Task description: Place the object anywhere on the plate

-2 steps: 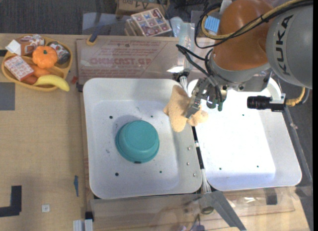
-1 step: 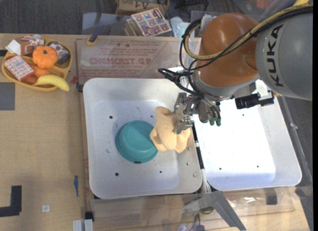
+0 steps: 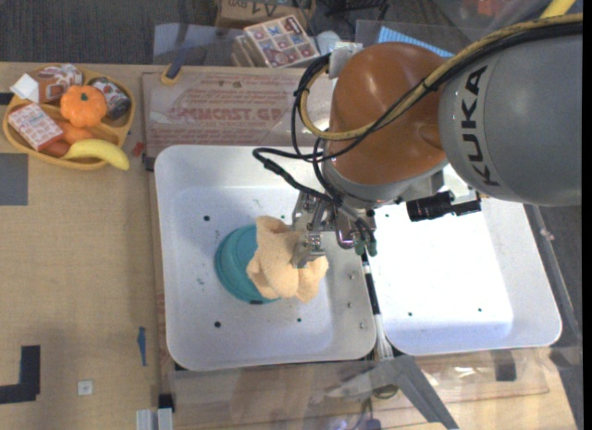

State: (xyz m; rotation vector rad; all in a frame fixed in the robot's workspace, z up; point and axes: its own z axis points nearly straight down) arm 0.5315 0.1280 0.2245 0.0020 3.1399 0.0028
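A teal plate [image 3: 233, 264] lies in the left white bin [image 3: 185, 326], a little left of its middle. A tan, lumpy soft object [image 3: 277, 266] rests partly on the plate's right half and spills over onto the bin floor to the right. My gripper [image 3: 310, 243] hangs below the orange wrist band [image 3: 384, 109], right at the object's upper right edge and touching or just above it. The arm's grey body covers the top of the right bin.
The right white bin [image 3: 462, 280] sits beside the left one, with a raised divider [image 3: 370, 299] between them. A yellow bowl of toy fruit [image 3: 69, 123] stands at the far left. A flat cardboard box [image 3: 231, 114] lies behind the left bin.
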